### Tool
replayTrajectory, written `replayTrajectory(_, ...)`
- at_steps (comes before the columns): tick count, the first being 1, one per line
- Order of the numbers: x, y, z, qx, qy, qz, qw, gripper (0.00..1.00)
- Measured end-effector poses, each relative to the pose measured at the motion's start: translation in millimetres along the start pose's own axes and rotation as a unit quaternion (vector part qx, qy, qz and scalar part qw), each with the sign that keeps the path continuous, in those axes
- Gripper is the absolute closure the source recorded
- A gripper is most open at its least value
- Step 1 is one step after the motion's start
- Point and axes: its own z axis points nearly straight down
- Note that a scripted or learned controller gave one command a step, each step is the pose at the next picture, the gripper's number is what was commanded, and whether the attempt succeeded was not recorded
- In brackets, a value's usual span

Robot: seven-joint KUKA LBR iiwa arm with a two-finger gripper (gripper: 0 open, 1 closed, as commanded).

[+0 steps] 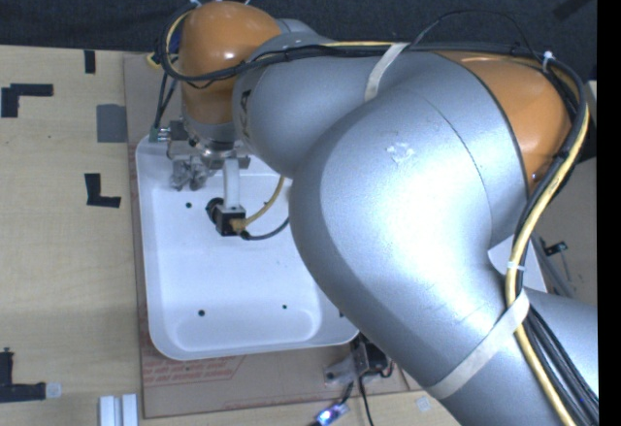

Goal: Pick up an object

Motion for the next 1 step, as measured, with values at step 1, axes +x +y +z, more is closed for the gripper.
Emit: replayTrajectory(1,2.0,-74.6,-32.9,-0.004,0.002,0.000,1.0000,1.00)
